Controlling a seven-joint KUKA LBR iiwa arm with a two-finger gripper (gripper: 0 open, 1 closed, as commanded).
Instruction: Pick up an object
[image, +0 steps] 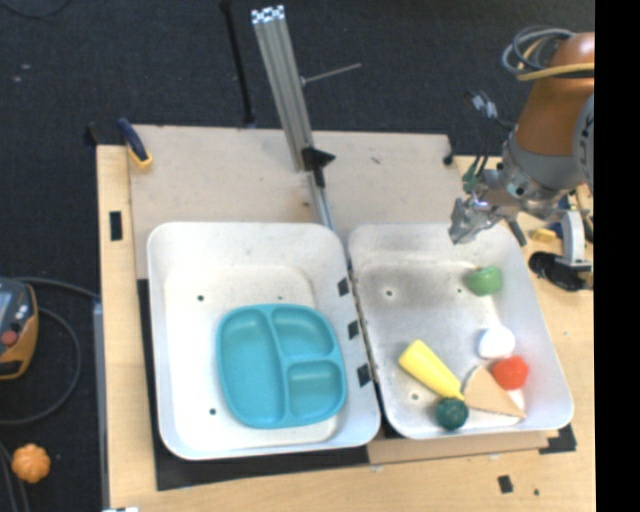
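Note:
The right bin (420, 270) holds several small toys. A green round piece (485, 281) lies near its far right side. A white ball (494, 342) and a red ball (510, 372) sit close together lower down. A yellow wedge-like piece (430, 368), a tan triangular slice (488, 396) and a dark green ball (451, 413) lie near the front edge. My gripper (466, 224) hangs over the bin's far right corner, above and slightly left of the green round piece, with nothing seen between its fingers.
The left bin (200, 260) holds a turquoise divided plate (282, 364). A metal post (288, 100) rises behind the bins. An orange ball (30, 461) lies off the bench at lower left. A blue-yellow clamp (134, 142) sits at the bench's far left corner.

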